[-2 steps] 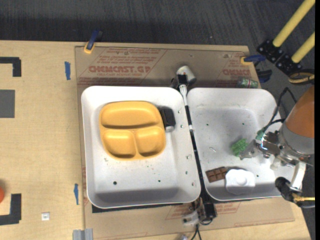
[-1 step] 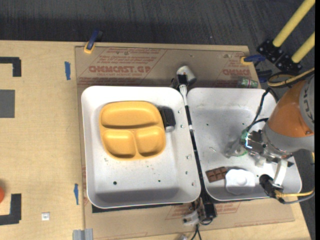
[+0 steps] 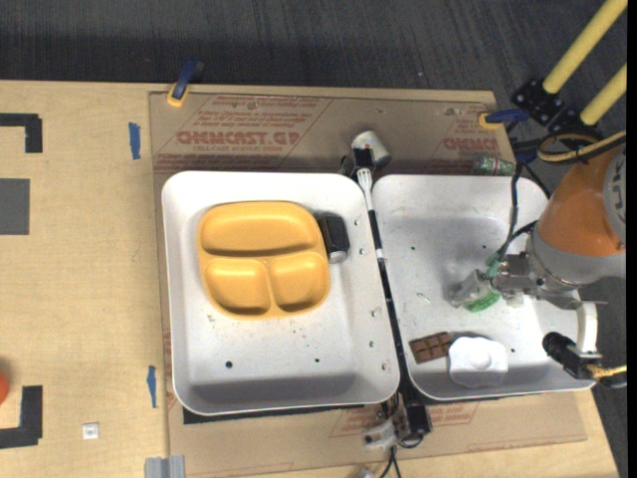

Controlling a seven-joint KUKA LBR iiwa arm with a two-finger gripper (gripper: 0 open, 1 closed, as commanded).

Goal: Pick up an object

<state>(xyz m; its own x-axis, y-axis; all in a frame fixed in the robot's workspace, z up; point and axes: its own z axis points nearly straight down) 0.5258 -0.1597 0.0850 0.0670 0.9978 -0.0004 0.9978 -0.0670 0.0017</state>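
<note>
Gripper (image 3: 490, 279): we find it low in the right bin (image 3: 438, 217), toward that bin's right side, at the end of the grey arm (image 3: 587, 217) with its orange band. Its tip is a blur of grey metal, and we cannot tell how far it is open or whether it has hold of anything.

Green object (image 3: 482, 302): small, lying on the bin floor right at the gripper's tip, touching or just below it in the view. Whether it sits between the gripper's parts we cannot tell.

Grey object (image 3: 462, 290): small and indistinct, just left of the green one, beside the gripper.

White block (image 3: 476, 358): rounded, near the front wall of the right bin, below and slightly left of the gripper, apart from it.

Brown bar (image 3: 431, 347): a dark segmented piece touching the white block's left side.

Left bin (image 3: 189, 267): alongside the right one, their walls meeting at the middle. We list in it a yellow tray (image 3: 264, 257) with three compartments, upright, in the rear half, and a black object (image 3: 333, 235) against the tray's right edge. All of these lie well apart from the gripper.

Tabletop (image 3: 80, 267): light wood, with a cardboard sheet (image 3: 249, 127) under both bins.
</note>
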